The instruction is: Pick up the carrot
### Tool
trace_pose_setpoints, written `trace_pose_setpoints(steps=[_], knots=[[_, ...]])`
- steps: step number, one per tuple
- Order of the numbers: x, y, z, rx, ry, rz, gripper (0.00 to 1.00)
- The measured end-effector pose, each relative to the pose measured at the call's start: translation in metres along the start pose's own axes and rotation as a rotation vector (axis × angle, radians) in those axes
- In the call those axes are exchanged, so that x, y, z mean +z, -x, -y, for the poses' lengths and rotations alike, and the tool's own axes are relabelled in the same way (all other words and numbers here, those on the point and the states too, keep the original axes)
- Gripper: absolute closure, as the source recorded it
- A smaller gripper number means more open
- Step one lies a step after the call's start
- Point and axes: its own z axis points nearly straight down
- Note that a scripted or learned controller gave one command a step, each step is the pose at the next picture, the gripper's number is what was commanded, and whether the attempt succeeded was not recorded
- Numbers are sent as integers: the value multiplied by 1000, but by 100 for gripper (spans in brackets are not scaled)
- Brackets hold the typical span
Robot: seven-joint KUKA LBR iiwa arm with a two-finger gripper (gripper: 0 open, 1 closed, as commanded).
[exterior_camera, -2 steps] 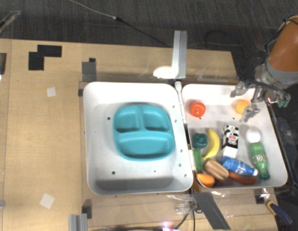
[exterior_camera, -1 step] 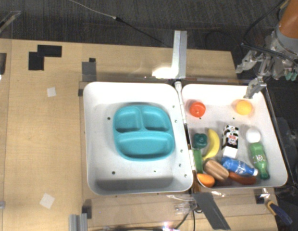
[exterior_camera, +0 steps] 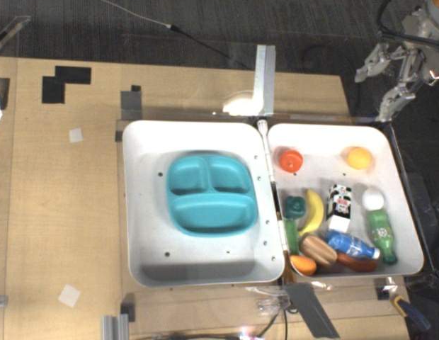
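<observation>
The gripper (exterior_camera: 393, 83) is seen at the upper right, above and outside the far corner of the right bin (exterior_camera: 400, 163); its fingers are spread apart and nothing is held between them; it is judged to be parked clear of the bins so that the view of the contents is left unobstructed. The carrot (exterior_camera: 302, 264) is taken to be the small orange piece at the near left corner of the right bin, pressed close against the dividing wall and just beside a hot dog bun (exterior_camera: 318, 249); a green stalk-like piece (exterior_camera: 291, 234) lies along the wall just beyond it, and whether this belongs to the carrot cannot be told. A banana (exterior_camera: 313, 212), a blue bottle (exterior_camera: 354, 245) and a green bottle (exterior_camera: 381, 234) are crowded nearby; a grasp there is judged awkward, since little room is left for the fingers beside the wall. A teal divided plate (exterior_camera: 211, 193) is laid in the left bin (exterior_camera: 141, 161), well apart from the carrot.
</observation>
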Motion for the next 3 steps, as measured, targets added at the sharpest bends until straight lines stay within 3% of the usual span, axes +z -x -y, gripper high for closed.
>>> trace_pose_setpoints(steps=[1,2,3], knots=[[-96,-14,62,-249,-2,-2,0],[-85,-95,-7,-384,2,-5,0],[47,-128,-85,-482,12,-14,0]])
